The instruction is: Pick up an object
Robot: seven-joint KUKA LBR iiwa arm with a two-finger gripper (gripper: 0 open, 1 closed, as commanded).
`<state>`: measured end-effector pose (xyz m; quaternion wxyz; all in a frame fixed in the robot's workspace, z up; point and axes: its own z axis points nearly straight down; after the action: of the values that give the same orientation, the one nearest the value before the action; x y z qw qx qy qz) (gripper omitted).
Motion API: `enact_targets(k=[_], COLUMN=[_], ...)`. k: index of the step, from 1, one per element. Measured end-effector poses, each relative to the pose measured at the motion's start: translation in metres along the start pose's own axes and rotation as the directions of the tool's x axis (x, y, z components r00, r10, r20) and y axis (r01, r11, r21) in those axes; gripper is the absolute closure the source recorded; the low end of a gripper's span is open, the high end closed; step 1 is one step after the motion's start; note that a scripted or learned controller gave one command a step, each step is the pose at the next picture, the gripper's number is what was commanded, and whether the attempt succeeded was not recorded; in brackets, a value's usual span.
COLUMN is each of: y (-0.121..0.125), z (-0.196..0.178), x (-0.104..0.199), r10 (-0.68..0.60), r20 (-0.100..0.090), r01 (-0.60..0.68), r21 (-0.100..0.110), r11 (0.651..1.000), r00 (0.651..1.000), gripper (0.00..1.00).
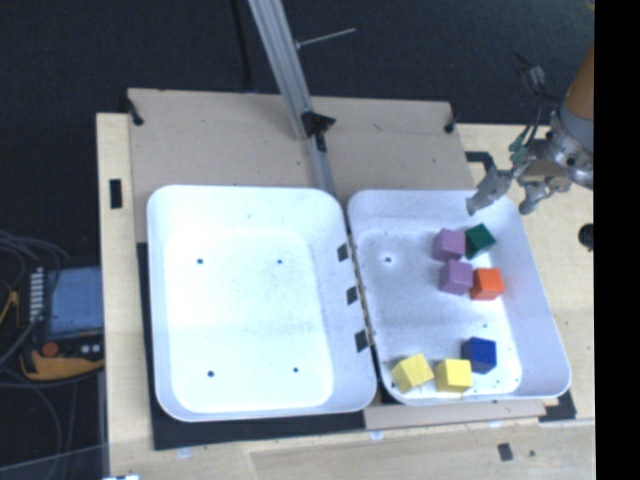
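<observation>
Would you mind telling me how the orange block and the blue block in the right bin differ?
The orange block touches a purple block in the cluster at the bin's upper right, while the blue block sits lower, beside a yellow block near the front rim. The orange block lies closer to the gripper than the blue block. Both are small cubes of similar size in the right bin.

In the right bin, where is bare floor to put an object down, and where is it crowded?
Bare: the right bin's middle and left, between its left wall and the purple cubes. Crowded: far right by the green and orange cubes, and the near edge with yellow cubes.
</observation>
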<state>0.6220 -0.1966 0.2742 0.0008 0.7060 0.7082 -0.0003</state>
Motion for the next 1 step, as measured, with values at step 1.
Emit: enact_targets(k=[1], y=[-0.0001], z=[0.0], x=[-0.0001], r10=[-0.001], r20=[0.001], r01=[0.001], r21=[0.001], r11=[1.0], r00=[1.0], gripper=[0.0])
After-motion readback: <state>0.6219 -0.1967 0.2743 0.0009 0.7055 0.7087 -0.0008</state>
